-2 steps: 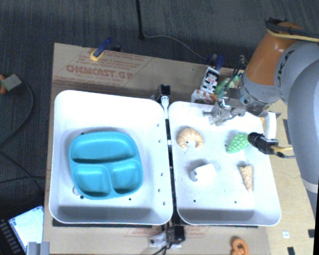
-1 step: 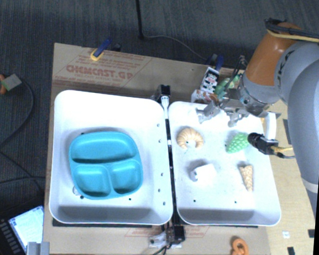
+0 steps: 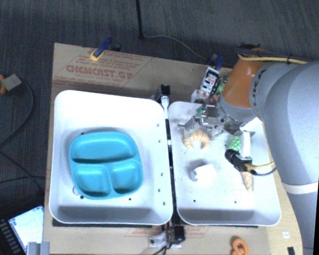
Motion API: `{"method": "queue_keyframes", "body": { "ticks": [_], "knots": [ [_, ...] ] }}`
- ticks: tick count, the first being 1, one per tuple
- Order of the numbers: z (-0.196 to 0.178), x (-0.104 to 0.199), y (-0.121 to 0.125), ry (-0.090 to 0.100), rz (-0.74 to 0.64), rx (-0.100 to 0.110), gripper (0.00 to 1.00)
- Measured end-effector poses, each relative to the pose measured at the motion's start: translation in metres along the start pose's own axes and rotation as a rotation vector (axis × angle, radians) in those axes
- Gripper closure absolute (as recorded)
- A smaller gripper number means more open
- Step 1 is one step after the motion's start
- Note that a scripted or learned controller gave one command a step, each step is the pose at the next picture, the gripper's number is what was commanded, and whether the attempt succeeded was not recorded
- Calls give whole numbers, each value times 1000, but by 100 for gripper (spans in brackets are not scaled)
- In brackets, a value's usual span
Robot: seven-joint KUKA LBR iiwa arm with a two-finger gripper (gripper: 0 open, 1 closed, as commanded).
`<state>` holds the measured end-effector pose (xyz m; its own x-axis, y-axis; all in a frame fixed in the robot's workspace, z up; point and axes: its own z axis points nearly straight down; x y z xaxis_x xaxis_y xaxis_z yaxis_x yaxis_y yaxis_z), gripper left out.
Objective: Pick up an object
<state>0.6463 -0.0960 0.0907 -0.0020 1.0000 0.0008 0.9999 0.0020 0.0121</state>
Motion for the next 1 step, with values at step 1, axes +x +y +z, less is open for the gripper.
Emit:
{"method": "queue_keyframes", "body": {
  "ticks": [1],
  "knots": [
    [-10, -2, -1, -5, -1, 3, 100]
  ]
}}
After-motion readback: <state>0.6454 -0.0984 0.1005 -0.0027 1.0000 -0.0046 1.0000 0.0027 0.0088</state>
